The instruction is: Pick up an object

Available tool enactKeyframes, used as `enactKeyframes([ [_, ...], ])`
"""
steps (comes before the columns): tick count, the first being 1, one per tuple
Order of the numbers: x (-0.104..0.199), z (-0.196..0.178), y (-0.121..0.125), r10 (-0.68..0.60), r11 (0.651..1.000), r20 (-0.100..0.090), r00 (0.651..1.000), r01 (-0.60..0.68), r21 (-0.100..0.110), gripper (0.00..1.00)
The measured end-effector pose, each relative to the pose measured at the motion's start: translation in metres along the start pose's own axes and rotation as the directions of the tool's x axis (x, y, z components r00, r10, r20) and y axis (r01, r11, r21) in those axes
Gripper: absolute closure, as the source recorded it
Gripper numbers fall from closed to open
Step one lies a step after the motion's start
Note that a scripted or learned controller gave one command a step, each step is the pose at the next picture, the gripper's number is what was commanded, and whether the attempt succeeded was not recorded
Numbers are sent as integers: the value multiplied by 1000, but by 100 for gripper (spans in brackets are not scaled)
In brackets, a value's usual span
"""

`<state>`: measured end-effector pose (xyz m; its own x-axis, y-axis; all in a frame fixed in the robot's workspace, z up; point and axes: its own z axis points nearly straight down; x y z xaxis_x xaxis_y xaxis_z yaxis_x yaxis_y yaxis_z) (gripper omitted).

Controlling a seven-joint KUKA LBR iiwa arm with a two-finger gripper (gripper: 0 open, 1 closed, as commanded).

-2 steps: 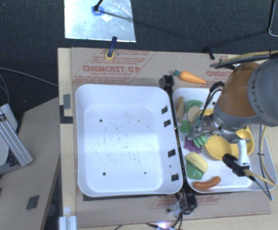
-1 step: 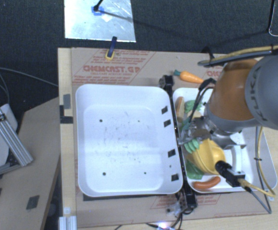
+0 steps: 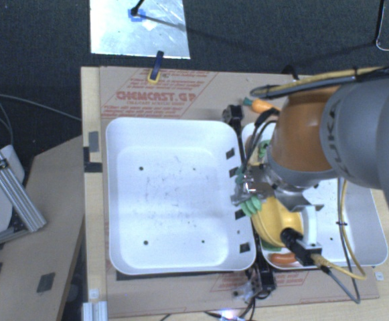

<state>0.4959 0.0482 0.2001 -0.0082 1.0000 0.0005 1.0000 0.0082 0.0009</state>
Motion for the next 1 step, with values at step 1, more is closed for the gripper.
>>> enactKeyframes([
  [1, -28, 17, -10, 8, 1000, 0, 1000, -8, 3, 100],
])
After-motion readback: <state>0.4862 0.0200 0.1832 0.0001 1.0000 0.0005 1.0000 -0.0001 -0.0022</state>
